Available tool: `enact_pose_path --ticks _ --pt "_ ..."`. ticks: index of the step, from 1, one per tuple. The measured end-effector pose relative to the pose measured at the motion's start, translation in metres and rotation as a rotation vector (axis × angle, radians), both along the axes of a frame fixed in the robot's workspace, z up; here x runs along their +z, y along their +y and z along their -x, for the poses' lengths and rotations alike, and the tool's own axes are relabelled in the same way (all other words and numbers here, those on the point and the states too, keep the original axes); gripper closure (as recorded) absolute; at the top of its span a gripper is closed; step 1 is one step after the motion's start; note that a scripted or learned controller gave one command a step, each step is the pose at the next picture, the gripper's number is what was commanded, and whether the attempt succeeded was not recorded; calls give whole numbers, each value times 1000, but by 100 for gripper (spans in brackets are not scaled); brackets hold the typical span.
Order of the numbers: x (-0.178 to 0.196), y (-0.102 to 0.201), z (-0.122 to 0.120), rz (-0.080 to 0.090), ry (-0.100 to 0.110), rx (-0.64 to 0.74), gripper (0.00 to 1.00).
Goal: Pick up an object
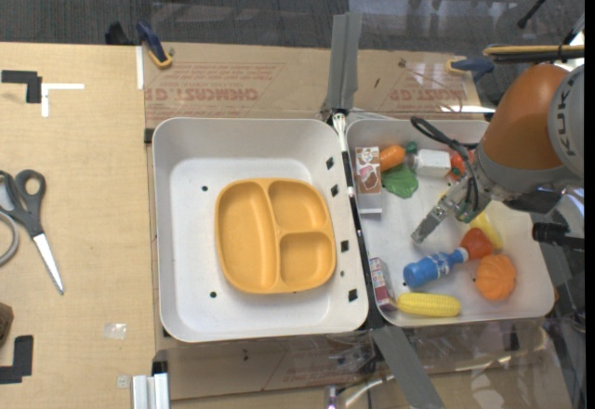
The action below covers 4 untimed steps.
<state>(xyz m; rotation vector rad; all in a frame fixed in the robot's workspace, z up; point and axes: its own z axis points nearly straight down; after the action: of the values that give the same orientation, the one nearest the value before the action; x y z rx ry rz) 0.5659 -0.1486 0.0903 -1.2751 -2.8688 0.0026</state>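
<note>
Arm: grey with orange band, enters from the right edge of the frame, wrist over the right bin (pixel 390 124).
Gripper (pixel 426 229): centre right of the frame, slanted down and left, tip over bare bin floor; I cannot tell whether it is apart or together, and no object shows in it.
Right bin contents: 1 blue bottle (pixel 435 268) just below the gripper tip; 1 corn cob (pixel 429 305) at the bin's lower edge; 1 orange fruit (pixel 495 276) lower right; 1 green piece (pixel 402 181) and 1 small carton (pixel 368 167) above and left of the tip; 1 white block (pixel 432 162) near the top.
Left bin (pixel 177 212): centre of the frame, holds 1 yellow tray (pixel 275 235) with 3 compartments.
Bench: scissors (pixel 33 221) at the left edge, well apart from both bins.
Task object: none lifted yet; the nearest candidate is the blue bottle, lying flat, lower centre of the right bin.
Step in hand: judged as the descent toward a pick.
Advice: shift slightly down-frame to centre on the bottle's body, close across its narrow width rather than along its length, and keep clear of the red piece (pixel 476 244) touching its right end.
Risk: a round bottle may roll out of a grip set off-centre.
</note>
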Motion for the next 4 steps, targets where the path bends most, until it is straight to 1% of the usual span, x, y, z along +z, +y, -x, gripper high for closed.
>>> enact_pose_path --ticks 1,2,3,4 --pt "1 -48 88 0 -2 27 0" --pt "1 -32 -5 1 -4 -137 0" --pt "0 21 -71 1 0 -256 0" --pt "9 22 -71 4 -1 -251 100"
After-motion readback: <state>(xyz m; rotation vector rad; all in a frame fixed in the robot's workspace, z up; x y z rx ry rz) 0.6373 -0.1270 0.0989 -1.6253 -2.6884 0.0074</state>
